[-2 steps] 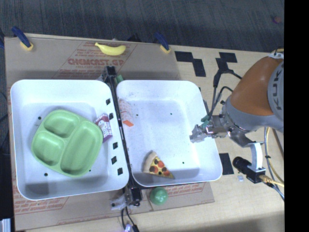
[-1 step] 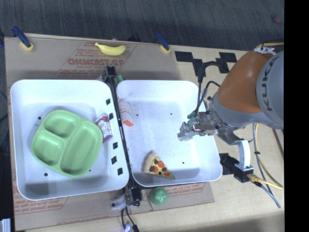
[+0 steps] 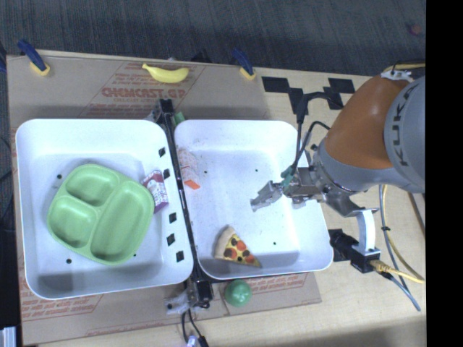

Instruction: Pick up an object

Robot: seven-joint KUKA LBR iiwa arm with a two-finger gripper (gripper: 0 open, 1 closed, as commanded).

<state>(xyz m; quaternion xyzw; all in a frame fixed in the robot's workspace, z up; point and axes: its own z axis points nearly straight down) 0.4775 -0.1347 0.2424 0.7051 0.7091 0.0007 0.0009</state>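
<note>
**Gripper over the right bin, pizza slice lying below it**

The gripper (image 3: 262,198) hangs over the middle of the right bin (image 3: 217,132), reaching in from three o'clock on the grey arm (image 3: 376,139) with its orange band. Its fingers stand slightly apart and nothing sits between them; they point toward nine o'clock.

The pizza slice (image 3: 235,249) lies flat on the bin floor toward six o'clock from the gripper, well apart from it, near the bin's front wall. Its long axis runs from about ten o'clock to four o'clock: the pale crust edge is at the ten o'clock end and the tip points toward four o'clock.

A small orange scrap (image 3: 191,184) lies near the bin's left wall, at nine o'clock from the gripper, with a crumpled pale wrapper (image 3: 187,161) just beyond it toward twelve.

The left bin (image 3: 43,139) holds a green divided tray (image 3: 100,213) and, at its three o'clock side, a small dark packet (image 3: 155,188).

Both bins rest on a printed cardboard sheet (image 3: 108,92) on a light wooden bench (image 3: 347,309). A yellow banana (image 3: 166,71) lies on the cardboard at twelve o'clock, a green ball (image 3: 237,293) at six o'clock just outside the right bin. Blue clamps (image 3: 33,56) grip the cardboard's far edge. Dark carpet (image 3: 217,13) lies beyond the bench.
</note>
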